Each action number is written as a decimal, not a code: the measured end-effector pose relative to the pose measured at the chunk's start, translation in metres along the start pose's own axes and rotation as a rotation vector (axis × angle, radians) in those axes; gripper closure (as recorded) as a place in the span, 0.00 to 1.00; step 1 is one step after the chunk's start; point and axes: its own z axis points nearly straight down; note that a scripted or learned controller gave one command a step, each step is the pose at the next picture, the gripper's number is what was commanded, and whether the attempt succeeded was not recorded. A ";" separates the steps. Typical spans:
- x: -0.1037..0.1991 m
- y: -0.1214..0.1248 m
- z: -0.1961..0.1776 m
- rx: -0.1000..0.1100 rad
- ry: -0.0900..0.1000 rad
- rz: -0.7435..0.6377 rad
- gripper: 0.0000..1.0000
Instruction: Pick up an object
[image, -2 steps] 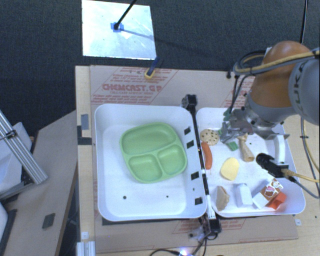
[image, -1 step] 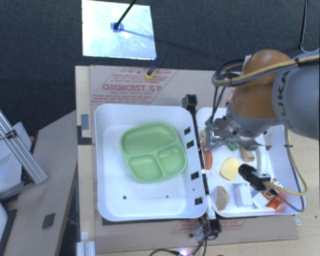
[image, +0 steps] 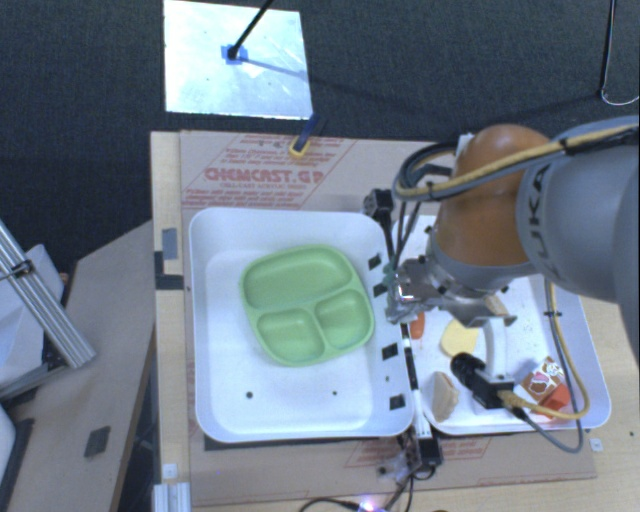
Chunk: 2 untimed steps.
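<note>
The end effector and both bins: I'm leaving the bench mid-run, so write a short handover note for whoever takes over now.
End effector: low over the right bin, near its left wall; finger state cannot be told, nothing seen held.
Right bin holds a yellow piece, a tan piece, a small orange-red piece and a red-and-white packet.
Left bin holds the green divided tray.
Done: approach only.
Left: grasp and lift an object.

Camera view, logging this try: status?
Gripper low over right bin, fingers hidden. Nothing seen held. Yellow piece, tan piece loose nearby. Green tray in left bin.
</note>
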 end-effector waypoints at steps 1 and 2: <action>0.043 -0.026 -0.013 -0.002 0.001 -0.001 1.00; 0.041 -0.024 0.007 0.000 -0.001 0.007 1.00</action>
